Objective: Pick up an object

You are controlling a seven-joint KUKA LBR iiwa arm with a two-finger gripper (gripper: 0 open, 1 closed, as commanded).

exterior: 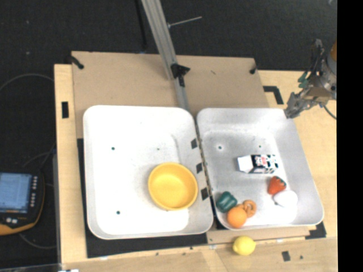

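A yellow lemon [244, 245] lies nearest the camera on the worktop [142, 86], just outside the right bin [249, 120] at its six o'clock edge. Just inside that rim sit an orange fruit [237, 217] touching a smaller orange piece [249, 207], with a dark green object [226, 199] at their ten o'clock. Towards four o'clock of the bin a red piece [276, 185] rests against a white one [286, 199]. Closer to the middle lies a small white carton [258, 164] on its side, apart from the rest and probably the easiest candidate to grasp.

In the left bin [113, 129] a yellow bowl [172, 185] sits upright near the shared wall, towards four o'clock.

Farthest off, the end effector [296, 107] hangs just past the right bin's two o'clock corner, carrying nothing; whether it is released or clenched I cannot tell. It looks parked clear of the bins, so no object has been picked yet.
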